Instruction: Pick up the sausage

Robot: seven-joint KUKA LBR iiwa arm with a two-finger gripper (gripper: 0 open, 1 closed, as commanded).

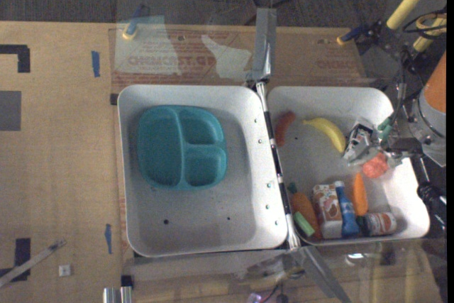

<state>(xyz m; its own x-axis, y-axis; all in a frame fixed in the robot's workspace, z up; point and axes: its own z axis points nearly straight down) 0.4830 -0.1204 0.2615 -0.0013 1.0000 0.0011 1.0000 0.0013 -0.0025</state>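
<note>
Reddish sausage [284,128], tilted, R bin's upper-left corner

The scene is dim and slightly soft overall, with muted colours and visible grain. The two white bins [191,99] are the brightest areas, evenly lit without hard shadows. A clear plastic sheet [170,46] in the upper middle gives a pale glare. The dark floor along the top lacks detail.

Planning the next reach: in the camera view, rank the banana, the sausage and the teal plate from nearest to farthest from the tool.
1. Banana, just left of the tool, same bin.
2. Sausage, at that bin's left wall.
3. Teal plate, in the left bin.
</note>
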